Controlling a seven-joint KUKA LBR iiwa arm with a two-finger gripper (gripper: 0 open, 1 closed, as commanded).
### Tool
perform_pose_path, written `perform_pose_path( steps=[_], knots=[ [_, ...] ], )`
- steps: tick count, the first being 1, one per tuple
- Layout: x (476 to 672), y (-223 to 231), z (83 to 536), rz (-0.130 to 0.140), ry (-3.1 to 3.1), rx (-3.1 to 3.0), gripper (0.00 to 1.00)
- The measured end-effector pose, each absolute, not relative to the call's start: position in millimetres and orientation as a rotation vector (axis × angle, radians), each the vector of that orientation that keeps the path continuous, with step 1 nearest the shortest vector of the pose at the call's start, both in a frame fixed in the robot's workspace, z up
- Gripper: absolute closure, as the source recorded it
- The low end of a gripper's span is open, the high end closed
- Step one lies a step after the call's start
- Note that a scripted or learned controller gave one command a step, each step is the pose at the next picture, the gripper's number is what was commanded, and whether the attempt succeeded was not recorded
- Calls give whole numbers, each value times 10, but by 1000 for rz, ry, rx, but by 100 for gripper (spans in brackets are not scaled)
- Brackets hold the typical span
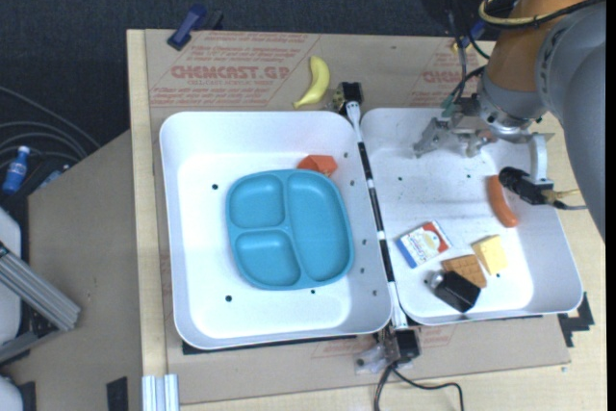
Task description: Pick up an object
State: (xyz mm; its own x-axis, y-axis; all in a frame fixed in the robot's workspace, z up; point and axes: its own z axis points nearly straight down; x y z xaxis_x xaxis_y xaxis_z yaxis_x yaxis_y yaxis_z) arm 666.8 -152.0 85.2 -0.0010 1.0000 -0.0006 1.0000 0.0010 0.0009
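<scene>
Gripper (450, 136) over right bin (549, 289), 12 o'clock sector; 2 fingers spread, nothing between them. Hot dog (502, 201) at 3 o'clock; card (423, 244), cracker (464, 268), cheese (490, 254), black block (454, 290) toward 6 o'clock. Left bin (183, 236): blue tray (288, 228), orange piece (319, 165) at 12 o'clock.

I count two white bins, the left bin (183, 207) and the right bin (549, 274). One blue divided plate (289, 228), one orange piece (319, 165), one banana (314, 83), one sausage (501, 201), one small carton (423, 244), one cracker (464, 268), one cheese wedge (490, 254), one black block (454, 290).
</scene>
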Motion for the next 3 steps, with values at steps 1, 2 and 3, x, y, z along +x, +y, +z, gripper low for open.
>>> perform_pose_path(
  steps=[1,2,3],
  knots=[
    [6592,-1966,851,0,2220,2219,0],
    [6670,-1993,850,0,2222,2218,0],
    [6667,-1898,853,-1,2223,2220,0]
  ],
)
